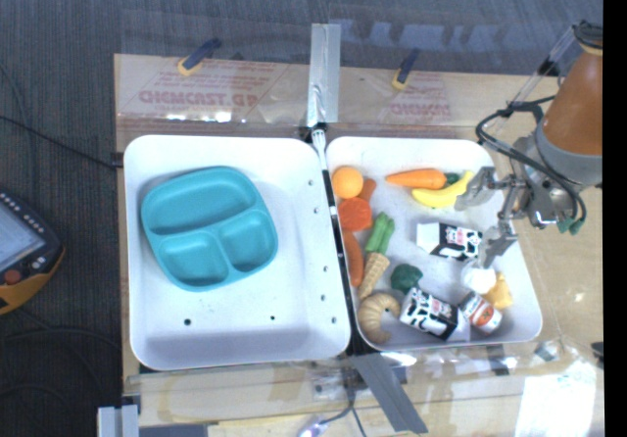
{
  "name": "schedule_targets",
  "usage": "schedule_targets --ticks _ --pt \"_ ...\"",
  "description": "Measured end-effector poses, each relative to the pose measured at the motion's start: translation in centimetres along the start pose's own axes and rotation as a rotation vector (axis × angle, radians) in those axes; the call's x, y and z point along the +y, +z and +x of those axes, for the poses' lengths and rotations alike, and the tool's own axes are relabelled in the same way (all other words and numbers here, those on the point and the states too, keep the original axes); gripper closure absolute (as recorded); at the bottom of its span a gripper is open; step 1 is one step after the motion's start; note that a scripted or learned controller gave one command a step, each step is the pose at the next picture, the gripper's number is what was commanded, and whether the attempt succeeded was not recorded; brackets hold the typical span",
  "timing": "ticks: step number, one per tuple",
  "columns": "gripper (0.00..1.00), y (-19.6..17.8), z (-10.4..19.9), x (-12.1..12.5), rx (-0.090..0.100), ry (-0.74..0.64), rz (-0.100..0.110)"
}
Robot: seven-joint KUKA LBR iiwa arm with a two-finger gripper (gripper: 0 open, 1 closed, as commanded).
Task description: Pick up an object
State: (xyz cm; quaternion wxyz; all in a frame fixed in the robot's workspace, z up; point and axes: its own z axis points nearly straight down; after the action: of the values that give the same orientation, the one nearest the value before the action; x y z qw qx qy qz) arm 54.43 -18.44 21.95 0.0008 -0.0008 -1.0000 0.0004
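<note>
Camera view: the end effector hangs open-fingered and empty over the right bin, poised beside the banana.

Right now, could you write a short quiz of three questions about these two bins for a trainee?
1. True or false: the teal tray lies in the left bin.
2. Which lies next to the carrot? A) banana B) croissant C) broccoli
3. Fill in: the gripper hangs over the ___ bin.

Key: 1 true; 2 A; 3 right.
</note>
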Motion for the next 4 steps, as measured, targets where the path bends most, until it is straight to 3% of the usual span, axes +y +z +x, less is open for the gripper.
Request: schedule_targets --ticks 1,2,3,4 --pt "0.00 12.7 -3.5 -1.1 -0.002 0.065 0.001" --pt "0.00 13.0 -10.2 6.0 -0.018 0.010 0.000" --pt "1.00 12.0 -10.3 6.0 -0.019 0.010 0.005" --pt "1.00 -0.6 -8.5 8.7 -0.002 0.257 0.001"
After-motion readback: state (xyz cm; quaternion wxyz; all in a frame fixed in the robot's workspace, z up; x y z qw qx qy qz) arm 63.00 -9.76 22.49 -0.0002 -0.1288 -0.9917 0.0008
